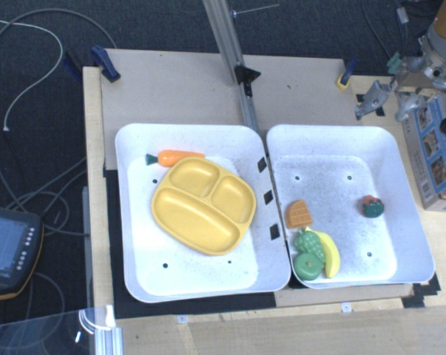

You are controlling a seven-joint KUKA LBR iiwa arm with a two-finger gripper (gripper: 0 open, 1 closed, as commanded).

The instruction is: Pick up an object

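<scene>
My gripper (386,107) hangs at the upper right, over the bench behind the right bin's (400,154) far edge. It is open, with nothing between its grey fingers (366,105). In the right bin lie a red toy with a green top (372,206), an orange waffle-like piece (299,214), a bunch of green grapes (307,240), a yellow banana (329,254) and a green apple (306,266). The last three are clustered at the bin's front left. The left bin (134,198) holds a yellow divided plate (203,205) and an orange carrot (181,156) behind it.
A slanted metal post (226,35) rises from the bench behind the gap between the bins. Blue clamps (104,63) and a yellow-blue clamp (346,75) grip the bench's back edge. A printed box (432,150) stands right of the right bin.
</scene>
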